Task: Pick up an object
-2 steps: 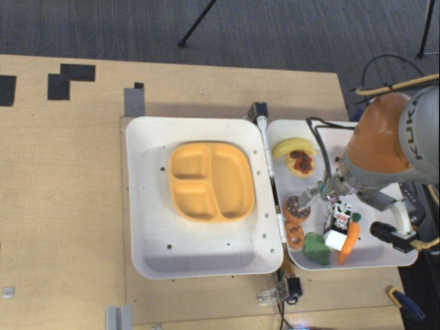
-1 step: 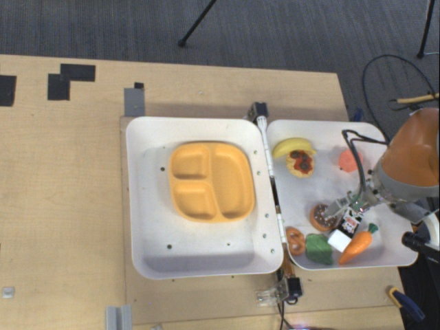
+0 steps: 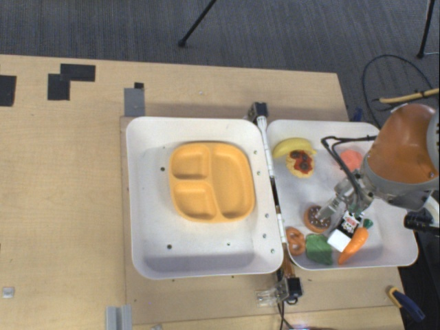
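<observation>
Light wooden bench [image 3: 62, 205] on grey carpet [image 3: 103, 12]. Two shallow white plastic bins side by side. Left bin [image 3: 148, 253]: one yellow compartment tray [image 3: 210, 182], rounded, smooth. Right bin [image 3: 392, 256]: banana [image 3: 289, 145], small pizza piece [image 3: 301, 162], chocolate donut [image 3: 316, 218], pretzel [image 3: 295, 239], green block [image 3: 318, 249], carrot [image 3: 353, 244], pink item [image 3: 351, 159] partly hidden. Gripper [image 3: 342, 215] low over the donut and carrot; cannot tell its closure

pretty bright, even overhead light | soft shadow along the left bin's [image 3: 137, 184] inner walls, faint one under the yellow tray [image 3: 210, 181] | no harsh glare | whole frame kinda soft and low-res, small stuff mushy
</observation>
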`<state>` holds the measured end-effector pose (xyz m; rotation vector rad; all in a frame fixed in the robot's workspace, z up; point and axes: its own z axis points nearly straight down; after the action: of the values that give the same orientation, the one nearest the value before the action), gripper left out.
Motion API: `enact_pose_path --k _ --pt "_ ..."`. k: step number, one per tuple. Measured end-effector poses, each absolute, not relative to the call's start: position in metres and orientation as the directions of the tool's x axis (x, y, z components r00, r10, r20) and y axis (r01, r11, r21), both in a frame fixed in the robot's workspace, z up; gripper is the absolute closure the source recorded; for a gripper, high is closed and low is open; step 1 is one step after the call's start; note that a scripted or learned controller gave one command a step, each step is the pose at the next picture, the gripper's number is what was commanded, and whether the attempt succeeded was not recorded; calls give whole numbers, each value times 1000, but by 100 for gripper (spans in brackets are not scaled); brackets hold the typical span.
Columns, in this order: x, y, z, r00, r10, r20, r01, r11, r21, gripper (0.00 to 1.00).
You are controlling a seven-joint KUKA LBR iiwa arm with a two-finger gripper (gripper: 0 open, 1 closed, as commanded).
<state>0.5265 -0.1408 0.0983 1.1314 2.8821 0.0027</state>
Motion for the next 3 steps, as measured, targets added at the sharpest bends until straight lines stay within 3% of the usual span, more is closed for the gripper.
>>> enact_pose_path --k 1,2,3 --pt "552 -177 96 -926 378 -20 378 926 11 0" --pt "601 -195 94 -999 41 -12 41 999 2 0" --pt "564 -149 98 -999 -46 -25 -46 999 -6 0"
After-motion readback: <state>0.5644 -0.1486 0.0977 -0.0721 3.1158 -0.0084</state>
